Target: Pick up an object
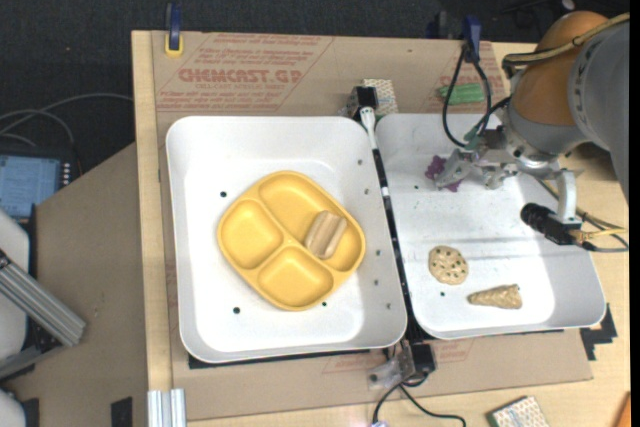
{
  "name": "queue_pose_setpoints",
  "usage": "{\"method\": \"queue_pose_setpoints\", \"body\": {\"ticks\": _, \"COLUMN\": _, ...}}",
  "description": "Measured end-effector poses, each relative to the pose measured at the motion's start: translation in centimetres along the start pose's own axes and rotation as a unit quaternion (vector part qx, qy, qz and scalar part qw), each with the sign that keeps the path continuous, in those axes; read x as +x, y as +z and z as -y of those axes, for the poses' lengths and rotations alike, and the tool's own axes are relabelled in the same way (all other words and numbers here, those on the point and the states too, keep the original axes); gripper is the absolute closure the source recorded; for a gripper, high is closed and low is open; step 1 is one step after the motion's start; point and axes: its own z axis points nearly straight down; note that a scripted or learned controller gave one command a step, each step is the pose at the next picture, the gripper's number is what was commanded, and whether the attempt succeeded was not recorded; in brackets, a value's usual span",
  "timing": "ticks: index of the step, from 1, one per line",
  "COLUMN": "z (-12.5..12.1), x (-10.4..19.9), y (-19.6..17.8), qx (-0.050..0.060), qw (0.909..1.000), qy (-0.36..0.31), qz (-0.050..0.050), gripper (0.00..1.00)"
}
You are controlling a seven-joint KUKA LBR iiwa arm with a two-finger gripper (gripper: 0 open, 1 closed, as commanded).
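**Jaws down beside a purple thing in the right bin**

Two shallow white bins side by side on the desk point(250, 65), rims meeting down the middle.

Left bin point(190, 215): holds one yellow plate point(250, 235) with three compartments, set at a slant near the bin's middle. In the compartment toward the view's right, a tan roll point(324, 233), lying tilted, touching the plate alone.

Right bin point(560, 310): holds three loose things on its floor. Toward the front, a round cookie point(448, 264) with dark specks, lying flat. Just to its right, near but not touching, a tan wedge point(497, 296), also flat. Toward the back left, well apart from both, a small purple thing point(440, 169) — too small here for its shape to be made out.

Arm point(600, 85) in from the right: grey, with the orange band point(545, 85) above the wrist, bent down over the back of the right bin. Jaws low, close to the bin floor, just beside the purple thing on its right side. Touching it or only next to it — not readable from this slant. Wide or narrow, likewise not to be made out; the metal parts blur together at this size.

Purple thing on the bin floor, between the jaws and the bin's left wall, nearer the back rim than the front. Cookie, wedge and roll all well apart from the jaws.
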Motion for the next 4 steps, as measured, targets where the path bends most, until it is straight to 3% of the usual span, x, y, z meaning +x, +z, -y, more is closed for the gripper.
{"method": "queue_pose_setpoints", "body": {"ticks": 1, "z": -4.6, "x": -1.0, "y": -0.1, "qx": -0.005, "qw": 1.0000, "qy": -0.004, "qz": 0.001, "gripper": 0.00}}
{"method": "queue_pose_setpoints", "body": {"ticks": 2, "z": -4.4, "x": -2.3, "y": -0.1, "qx": -0.003, "qw": 1.0000, "qy": -0.002, "qz": 0.001, "gripper": 0.00}}
{"method": "queue_pose_setpoints", "body": {"ticks": 3, "z": 0.6, "x": -2.7, "y": -0.1, "qx": 0.000, "qw": 1.0000, "qy": -0.001, "qz": -0.001, "gripper": 0.00}}
{"method": "queue_pose_setpoints", "body": {"ticks": 4, "z": 1.9, "x": -2.7, "y": -0.1, "qx": 0.000, "qw": 1.0000, "qy": -0.002, "qz": -0.001, "gripper": 0.00}}
